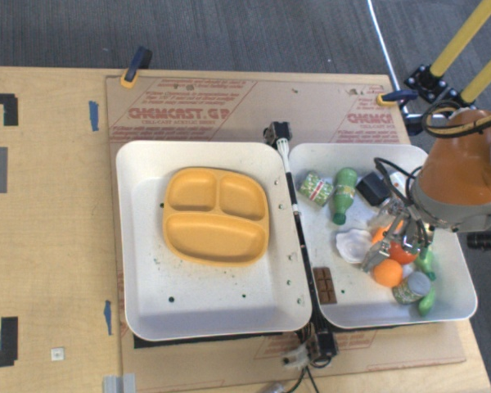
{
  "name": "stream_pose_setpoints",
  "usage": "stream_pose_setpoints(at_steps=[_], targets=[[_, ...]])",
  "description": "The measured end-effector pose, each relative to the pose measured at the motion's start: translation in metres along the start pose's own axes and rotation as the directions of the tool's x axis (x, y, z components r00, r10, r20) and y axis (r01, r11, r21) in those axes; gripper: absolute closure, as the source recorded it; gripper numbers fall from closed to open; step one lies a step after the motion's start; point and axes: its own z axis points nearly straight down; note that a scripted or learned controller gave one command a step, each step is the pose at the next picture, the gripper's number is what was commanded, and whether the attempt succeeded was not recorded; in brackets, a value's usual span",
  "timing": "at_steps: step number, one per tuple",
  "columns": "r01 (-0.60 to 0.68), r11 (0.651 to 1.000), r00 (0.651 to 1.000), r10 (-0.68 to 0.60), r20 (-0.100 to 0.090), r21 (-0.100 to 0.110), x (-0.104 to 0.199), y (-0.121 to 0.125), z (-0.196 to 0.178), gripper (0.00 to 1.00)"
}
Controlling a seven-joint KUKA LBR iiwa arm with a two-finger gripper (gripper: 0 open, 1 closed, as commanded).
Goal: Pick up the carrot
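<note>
The carrot (400,255) lies in the right bin (458,308), an orange-red body angled from upper left to lower right, with a green end toward the bin's right wall. My gripper (403,234) hangs directly over its upper part, down among the clutter, and covers part of it. The grey arm with its orange band (462,166) reaches in from the right above the bin.
Crowded around the carrot are a round orange fruit (386,274), a green bottle (342,193), a green-patterned can (316,187), a black block (371,189), white wrapping (352,242) and a grey-green item (417,289). The left bin (147,301) holds a yellow divided plate (217,215).
</note>
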Motion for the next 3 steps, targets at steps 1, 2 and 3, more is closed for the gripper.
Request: stream_pose_setpoints(at_steps=[1,2,3], targets=[[-0.001,1.0,1.0,0.001,0.002,-0.003,-0.001,0.001,-0.01,1.0],[-0.189,0.982,0.982,0.189,-0.002,-0.001,0.019,0.057,-0.092,1.0],[-0.284,0.959,0.959,0.284,-0.004,0.002,0.021,-0.02,-0.087,1.0]])
